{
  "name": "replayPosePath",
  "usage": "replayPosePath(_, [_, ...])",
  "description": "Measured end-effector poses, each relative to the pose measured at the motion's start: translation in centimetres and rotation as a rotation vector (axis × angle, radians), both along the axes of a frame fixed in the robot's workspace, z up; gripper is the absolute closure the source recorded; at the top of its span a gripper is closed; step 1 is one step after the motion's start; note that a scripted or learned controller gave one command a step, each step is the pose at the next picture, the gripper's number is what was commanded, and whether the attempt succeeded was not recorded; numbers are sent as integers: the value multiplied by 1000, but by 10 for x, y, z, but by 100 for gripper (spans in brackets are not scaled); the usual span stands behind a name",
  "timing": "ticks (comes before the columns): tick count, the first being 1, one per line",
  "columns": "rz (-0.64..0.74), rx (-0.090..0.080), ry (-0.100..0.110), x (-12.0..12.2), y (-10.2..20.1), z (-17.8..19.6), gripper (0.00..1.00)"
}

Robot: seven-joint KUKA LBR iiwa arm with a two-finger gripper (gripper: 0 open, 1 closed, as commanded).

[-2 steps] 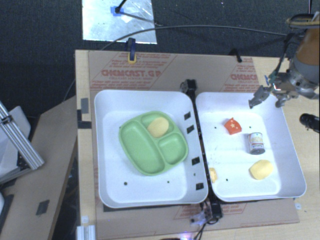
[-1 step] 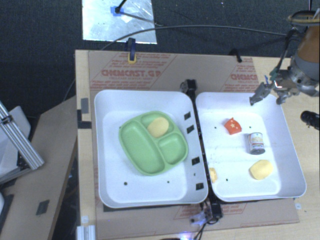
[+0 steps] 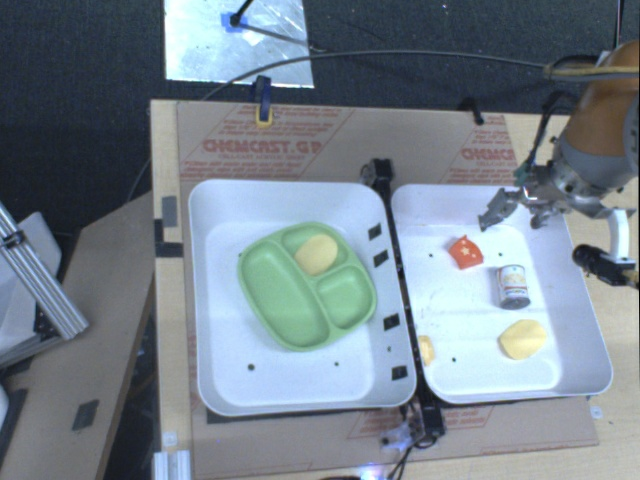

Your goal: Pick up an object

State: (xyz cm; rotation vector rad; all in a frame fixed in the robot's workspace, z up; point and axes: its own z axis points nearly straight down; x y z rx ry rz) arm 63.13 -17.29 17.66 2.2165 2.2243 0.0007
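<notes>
Open jaws; gripper (image 3: 516, 206) over right bin (image 3: 580, 353) holding can (image 3: 513, 287).

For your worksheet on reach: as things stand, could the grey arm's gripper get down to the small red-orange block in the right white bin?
Probably yes. The gripper hangs above the right white bin's far edge, close to the small red-orange block. The block lies apart from the small labelled can, with bare bin floor around it.
</notes>
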Motion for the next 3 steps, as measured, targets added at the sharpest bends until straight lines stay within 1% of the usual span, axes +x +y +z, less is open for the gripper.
replayPosePath(1, [3,0,-1,3,5,-40,0])
replayPosePath(2, [3,3,-7,7,6,-84,0])
replayPosePath(3, [7,1,-20,11,6,-68,100])
